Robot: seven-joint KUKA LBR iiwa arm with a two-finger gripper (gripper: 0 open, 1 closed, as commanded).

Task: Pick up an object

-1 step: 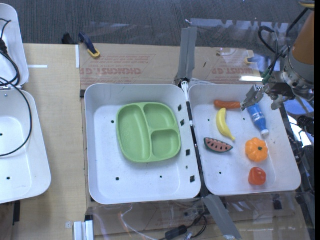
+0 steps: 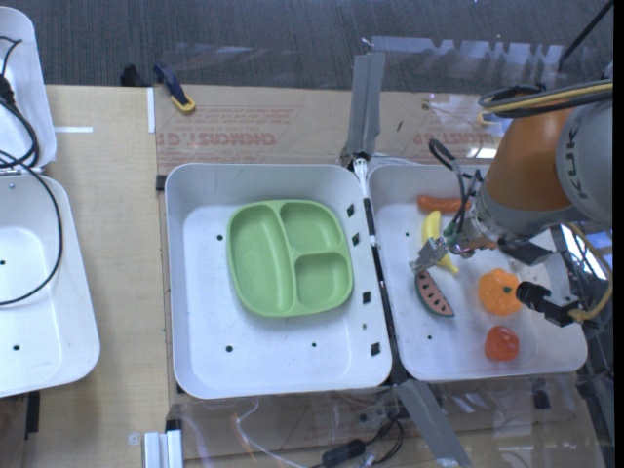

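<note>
Gripper (image 2: 436,253) hung low in right bin (image 2: 409,349), between banana (image 2: 434,232) and watermelon slice (image 2: 434,293). Finger state: could not tell. Nothing lifted; 0 objects picked, grasp remained.

A green plate (image 2: 290,257), yellow banana (image 2: 433,230), red-and-green watermelon slice (image 2: 434,295), and orange fruit (image 2: 498,292) fill white bins (image 2: 195,359).

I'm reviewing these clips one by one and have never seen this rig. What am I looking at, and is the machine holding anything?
One fixed camera looks down at a slant on a bench with two white bins. The grey and orange robot arm reaches in from the right; its gripper hovers over the right bin, just above a watermelon slice. A banana, carrot, orange toy and red toy lie nearby. The left bin holds a green divided plate. I see nothing held.
</note>
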